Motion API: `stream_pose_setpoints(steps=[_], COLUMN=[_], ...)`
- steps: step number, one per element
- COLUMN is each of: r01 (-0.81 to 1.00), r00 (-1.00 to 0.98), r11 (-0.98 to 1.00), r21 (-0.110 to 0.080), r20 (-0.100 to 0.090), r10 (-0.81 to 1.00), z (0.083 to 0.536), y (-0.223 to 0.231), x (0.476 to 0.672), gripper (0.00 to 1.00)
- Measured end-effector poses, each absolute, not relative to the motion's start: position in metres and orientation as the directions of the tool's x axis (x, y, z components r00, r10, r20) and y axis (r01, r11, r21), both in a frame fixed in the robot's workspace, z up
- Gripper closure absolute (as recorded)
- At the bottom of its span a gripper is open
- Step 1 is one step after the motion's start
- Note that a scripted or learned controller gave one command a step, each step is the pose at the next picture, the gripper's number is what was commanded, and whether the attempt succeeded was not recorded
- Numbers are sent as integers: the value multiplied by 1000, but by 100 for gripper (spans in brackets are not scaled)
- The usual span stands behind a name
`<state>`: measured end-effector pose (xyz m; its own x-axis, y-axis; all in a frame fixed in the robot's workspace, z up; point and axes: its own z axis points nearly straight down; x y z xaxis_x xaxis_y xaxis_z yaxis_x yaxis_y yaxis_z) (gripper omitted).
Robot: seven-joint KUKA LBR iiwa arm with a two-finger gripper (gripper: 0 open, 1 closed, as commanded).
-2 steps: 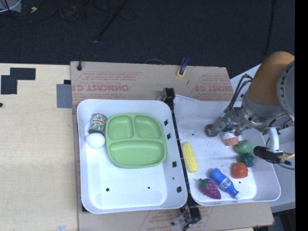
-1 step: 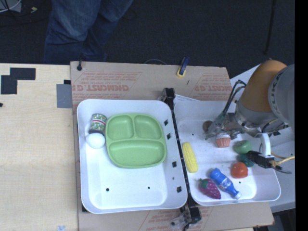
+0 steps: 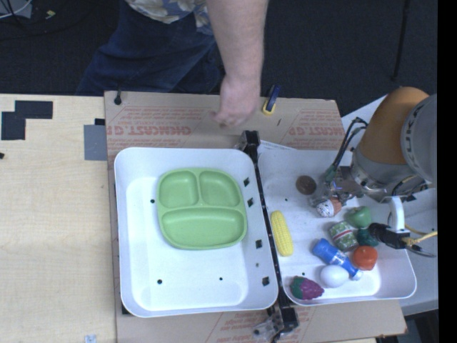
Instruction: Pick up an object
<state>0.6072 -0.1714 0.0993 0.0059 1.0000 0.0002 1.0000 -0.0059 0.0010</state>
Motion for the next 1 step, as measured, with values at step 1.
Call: stream_pose_setpoints(steps=[1], r01=[1000], r00=[7], r11=[-7], r21=[1], r20=[0], r10=[1000], z=[153], y=[-171], x=[597], gripper=[100])
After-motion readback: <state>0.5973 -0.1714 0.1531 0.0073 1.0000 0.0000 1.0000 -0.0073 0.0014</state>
